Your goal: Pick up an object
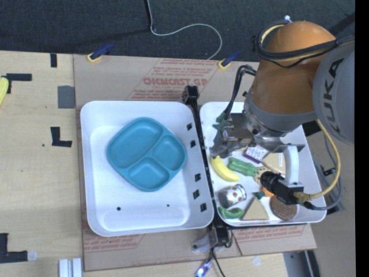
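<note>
Toy clutter (248, 203) up front, banana (223, 169) lying diagonal just under the gripper (222, 145), whose grip I can't make out.

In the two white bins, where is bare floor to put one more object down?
Left bin: bare floor rings the blue plate, widest along the near wall. Right bin: crowded; banana, green pepper, can and sandwich lie close together under the arm.

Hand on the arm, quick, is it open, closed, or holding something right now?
Hand: cannot be told. It is low in the right bin above the banana, seen from above under the wrist.
</note>
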Action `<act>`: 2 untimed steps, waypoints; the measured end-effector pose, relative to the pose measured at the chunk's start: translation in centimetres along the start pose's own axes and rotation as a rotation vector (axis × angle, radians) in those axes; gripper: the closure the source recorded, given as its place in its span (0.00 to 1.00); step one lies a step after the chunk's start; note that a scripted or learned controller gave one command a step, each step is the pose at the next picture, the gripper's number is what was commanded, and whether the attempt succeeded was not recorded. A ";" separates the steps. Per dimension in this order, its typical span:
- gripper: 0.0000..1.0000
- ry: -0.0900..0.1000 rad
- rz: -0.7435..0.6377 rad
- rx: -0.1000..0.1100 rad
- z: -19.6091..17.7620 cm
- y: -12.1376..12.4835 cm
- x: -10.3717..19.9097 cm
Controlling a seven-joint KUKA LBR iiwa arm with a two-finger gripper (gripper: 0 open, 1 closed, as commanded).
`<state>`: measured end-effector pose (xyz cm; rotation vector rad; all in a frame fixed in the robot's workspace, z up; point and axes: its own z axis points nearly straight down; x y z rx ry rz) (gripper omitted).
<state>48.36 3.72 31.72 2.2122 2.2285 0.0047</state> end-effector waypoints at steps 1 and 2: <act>1.00 0.002 -0.001 -0.007 -11.3 0.1 4.9; 1.00 -0.001 0.005 0.000 -15.5 0.1 7.3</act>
